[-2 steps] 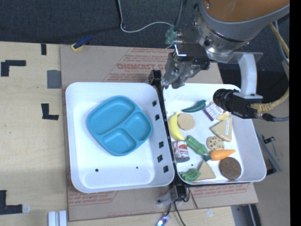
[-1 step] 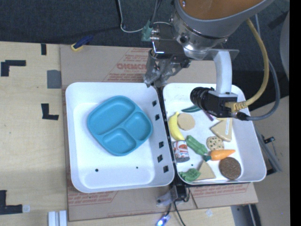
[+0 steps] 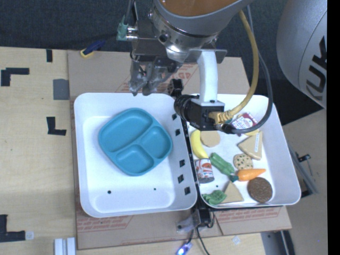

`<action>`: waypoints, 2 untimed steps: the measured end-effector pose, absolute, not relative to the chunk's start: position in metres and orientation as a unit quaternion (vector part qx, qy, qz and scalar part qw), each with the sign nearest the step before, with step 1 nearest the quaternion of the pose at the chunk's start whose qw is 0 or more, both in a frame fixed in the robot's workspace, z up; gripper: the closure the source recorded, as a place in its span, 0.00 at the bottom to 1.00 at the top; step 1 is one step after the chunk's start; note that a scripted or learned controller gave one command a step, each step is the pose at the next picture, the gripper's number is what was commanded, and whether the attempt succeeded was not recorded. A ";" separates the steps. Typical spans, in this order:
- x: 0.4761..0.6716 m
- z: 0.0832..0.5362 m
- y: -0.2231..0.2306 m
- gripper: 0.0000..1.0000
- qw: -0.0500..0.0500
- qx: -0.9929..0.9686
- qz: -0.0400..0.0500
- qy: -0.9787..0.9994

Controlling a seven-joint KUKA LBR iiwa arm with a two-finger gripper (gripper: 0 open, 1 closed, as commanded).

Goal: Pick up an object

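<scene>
My gripper (image 3: 145, 84) hangs over the back rim of the left bin (image 3: 87, 142), pointing down, with nothing visible in it. Just in front of it, a blue divided plate (image 3: 135, 141) lies flat in the left bin. The right bin (image 3: 284, 158) holds small food items: a banana (image 3: 198, 144), a tan round biscuit (image 3: 211, 138), a green pickle (image 3: 222, 163), a small can (image 3: 205, 170), a carrot (image 3: 249, 174), a brown round cookie (image 3: 260, 189) and a cheese wedge (image 3: 251, 146).
A red-and-white packet (image 3: 244, 122) lies at the back of the right bin, and a green leafy piece (image 3: 215, 197) beside a tan triangle (image 3: 232, 192) at its front. The bins' shared wall (image 3: 183, 158) runs between plate and banana.
</scene>
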State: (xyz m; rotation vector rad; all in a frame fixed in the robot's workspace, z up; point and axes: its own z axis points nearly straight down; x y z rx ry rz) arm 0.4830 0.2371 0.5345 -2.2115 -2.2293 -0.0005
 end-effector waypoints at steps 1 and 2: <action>0.483 0.440 0.172 1.00 0.002 -0.709 0.006 -0.706; 0.483 0.431 0.180 1.00 0.001 -0.706 0.002 -0.708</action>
